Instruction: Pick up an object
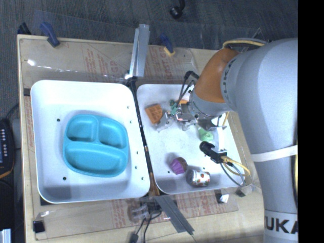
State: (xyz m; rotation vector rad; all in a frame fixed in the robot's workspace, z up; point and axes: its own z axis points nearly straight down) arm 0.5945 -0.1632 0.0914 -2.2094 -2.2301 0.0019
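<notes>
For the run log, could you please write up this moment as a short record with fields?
left bin: shallow white bin holding a light blue three-compartment plastic tray
right bin: shallow white bin with the loose objects
objects in right bin: orange wedge-shaped piece near the top left; small purple object and rounded silver object near the bottom edge; small green object beside the wrist
arm: grey arm with an orange band, over the right bin
gripper: gripper low, just right of the orange piece; grasp cannot be judged

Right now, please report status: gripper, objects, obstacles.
Gripper low in right bin, beside orange piece. Purple object and silver object untouched. Blue tray in left bin.
</notes>
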